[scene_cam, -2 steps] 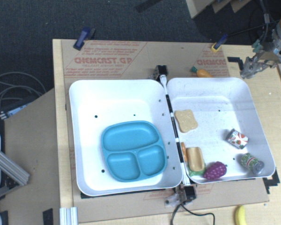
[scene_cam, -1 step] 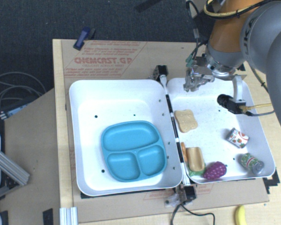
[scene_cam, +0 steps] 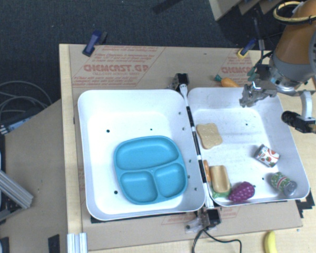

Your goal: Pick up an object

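We can't tell jaw state; gripper (scene_cam: 248, 100) hovers over right bin (scene_cam: 237, 96) back edge w/ nothing seen in it. Candidates sit nearer front: bread slice (scene_cam: 209, 135), small can (scene_cam: 266, 155), purple grapes (scene_cam: 242, 192). Blue divided tray (scene_cam: 149, 168) in left bin.

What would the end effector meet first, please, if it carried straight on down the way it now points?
Most likely the bare white floor of the right bin near its far edge. The end effector points down there, and the nearest item, the bread slice, lies off to the side. Height above the bin is unclear.
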